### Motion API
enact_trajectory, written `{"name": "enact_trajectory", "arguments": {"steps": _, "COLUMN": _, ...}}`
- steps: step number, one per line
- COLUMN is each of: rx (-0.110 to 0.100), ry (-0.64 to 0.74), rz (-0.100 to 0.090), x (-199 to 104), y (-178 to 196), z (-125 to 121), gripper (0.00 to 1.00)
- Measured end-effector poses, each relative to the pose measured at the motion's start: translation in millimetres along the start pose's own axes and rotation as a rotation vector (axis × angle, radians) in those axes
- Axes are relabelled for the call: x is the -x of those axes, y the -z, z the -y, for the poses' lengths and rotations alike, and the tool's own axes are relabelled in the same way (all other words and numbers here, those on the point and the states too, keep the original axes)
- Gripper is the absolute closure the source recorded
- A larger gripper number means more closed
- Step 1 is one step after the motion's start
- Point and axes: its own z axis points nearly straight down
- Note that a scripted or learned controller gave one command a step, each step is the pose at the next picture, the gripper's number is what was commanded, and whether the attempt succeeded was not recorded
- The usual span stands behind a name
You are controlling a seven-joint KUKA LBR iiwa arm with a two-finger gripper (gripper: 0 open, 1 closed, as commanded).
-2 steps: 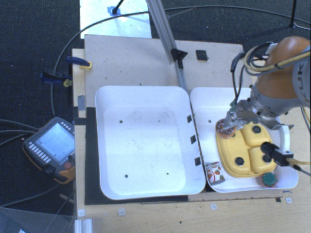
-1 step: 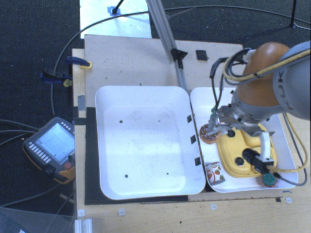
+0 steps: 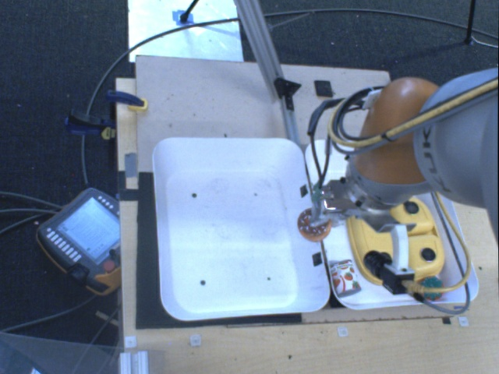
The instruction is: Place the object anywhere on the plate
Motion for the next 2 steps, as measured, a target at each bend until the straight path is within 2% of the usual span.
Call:
{"name": "enact_trajectory", "arguments": {"steps": 1, "rx": 0.002, "ry": 0.000, "rz": 0.000, "x": -47, "y": 12, "z": 3, "gripper": 1.00}}
{"name": "enact_trajectory", "arguments": {"steps": 2, "rx": -0.001, "ry": 0.000, "rz": 0.001, "x": -93, "y": 9, "z": 20, "gripper": 1.00}}
